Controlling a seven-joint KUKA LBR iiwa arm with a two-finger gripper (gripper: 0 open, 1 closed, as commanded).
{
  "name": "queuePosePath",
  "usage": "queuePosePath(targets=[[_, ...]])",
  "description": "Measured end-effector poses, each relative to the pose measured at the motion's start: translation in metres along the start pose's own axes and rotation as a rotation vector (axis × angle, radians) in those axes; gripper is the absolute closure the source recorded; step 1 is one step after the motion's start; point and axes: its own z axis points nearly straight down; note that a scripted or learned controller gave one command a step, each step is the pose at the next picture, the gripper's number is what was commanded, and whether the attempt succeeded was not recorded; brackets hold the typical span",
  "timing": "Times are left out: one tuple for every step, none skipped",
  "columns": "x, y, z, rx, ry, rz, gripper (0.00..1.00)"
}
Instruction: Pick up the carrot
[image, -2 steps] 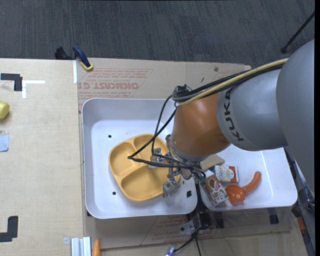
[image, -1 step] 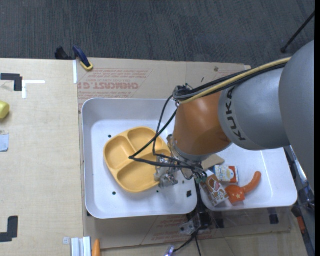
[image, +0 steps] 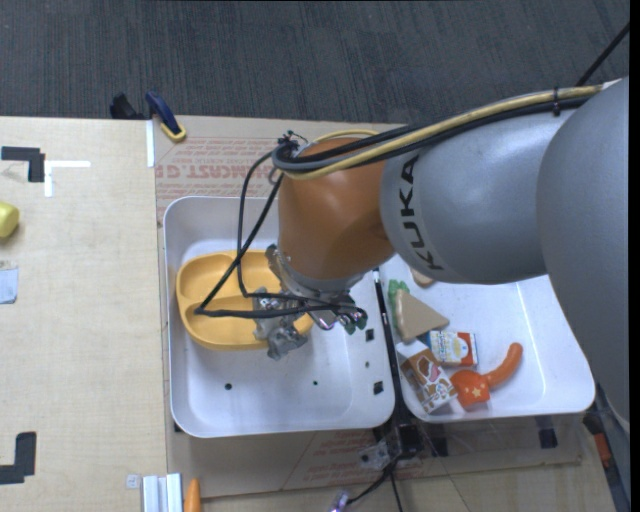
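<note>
The carrot (image: 504, 363), a short orange stick, lies tilted in the right bin (image: 560, 330) near its front right. Its lower end touches a red round item (image: 470, 388). My gripper (image: 286, 336) hangs low in the left bin (image: 300, 400), at the front right edge of a yellow dish (image: 212, 292). The orange wrist above hides most of the gripper. It is far to the left of the carrot, across the wall between the bins, and I see nothing held in it.
In the right bin a sandwich wedge (image: 420, 315), a small carton (image: 453, 347) and a brown packet (image: 427, 381) lie left of the carrot. Black cables loop over the yellow dish. A yellow object (image: 6, 220) and a blue clip (image: 166, 116) sit on the bench.
</note>
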Motion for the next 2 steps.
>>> queuePosePath(targets=[[0.035, -0.011, -0.009, -0.001, 0.0, 0.124, 1.0], [0.047, -0.016, 0.059, 0.001, -0.01, 0.017, 1.0]])
